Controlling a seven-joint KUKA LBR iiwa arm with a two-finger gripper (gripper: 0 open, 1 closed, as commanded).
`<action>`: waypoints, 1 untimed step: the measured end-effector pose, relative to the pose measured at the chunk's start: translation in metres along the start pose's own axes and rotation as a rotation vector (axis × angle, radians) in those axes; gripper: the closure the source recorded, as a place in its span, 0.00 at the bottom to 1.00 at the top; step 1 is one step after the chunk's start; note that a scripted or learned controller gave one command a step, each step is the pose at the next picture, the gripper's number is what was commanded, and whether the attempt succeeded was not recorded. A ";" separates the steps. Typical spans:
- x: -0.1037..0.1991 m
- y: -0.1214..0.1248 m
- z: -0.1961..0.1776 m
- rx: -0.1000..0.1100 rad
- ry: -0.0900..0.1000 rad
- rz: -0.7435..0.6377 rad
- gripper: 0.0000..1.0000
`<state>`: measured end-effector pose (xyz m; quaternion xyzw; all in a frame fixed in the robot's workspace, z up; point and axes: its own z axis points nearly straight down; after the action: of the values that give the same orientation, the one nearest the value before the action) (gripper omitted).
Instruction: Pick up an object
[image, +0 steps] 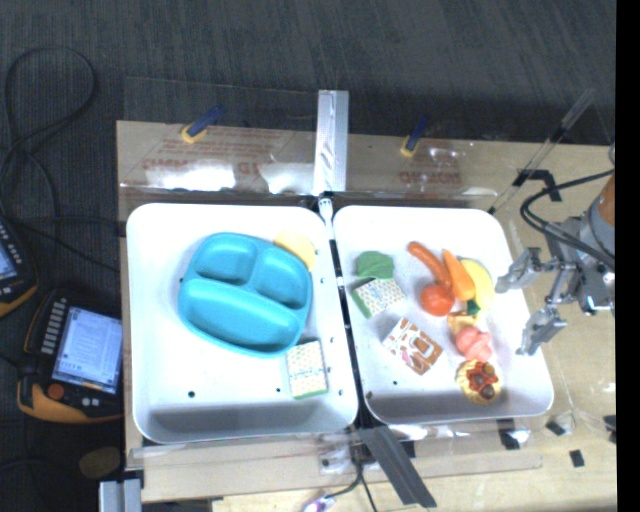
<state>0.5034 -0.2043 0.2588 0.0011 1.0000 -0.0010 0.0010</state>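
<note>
Dark carpet surrounds a tan tabletop (200, 150) that carries two shallow white bins side by side. At the camera view's right edge the claw (530, 305) hangs just outside the right bin (520, 395), beside its right wall, with its two fingers spread apart and nothing between them; one fingertip (512, 275) sits nearer the far side, the other nearer the front. Closest to the claw, just across the wall, lie a yellow banana-like piece (480, 282) and a pink round toy (475, 342), with a small tart-like toy (479, 379) a little nearer the front. Further from the claw are an orange carrot (456, 273), a red tomato (436, 299), a red sausage shape (425, 258), a white patterned box (414, 345), a green-dotted block (377, 296) and a green piece (375, 265). Well away, in the left bin (160, 400), rest a blue divided plate (247, 290), a yellow piece (296, 247) at its far edge, and another patterned block (306, 368).
</note>
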 end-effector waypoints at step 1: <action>-0.080 -0.019 0.076 0.001 0.000 0.121 0.00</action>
<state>0.5834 -0.2234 0.1831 0.0614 0.9981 -0.0014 0.0010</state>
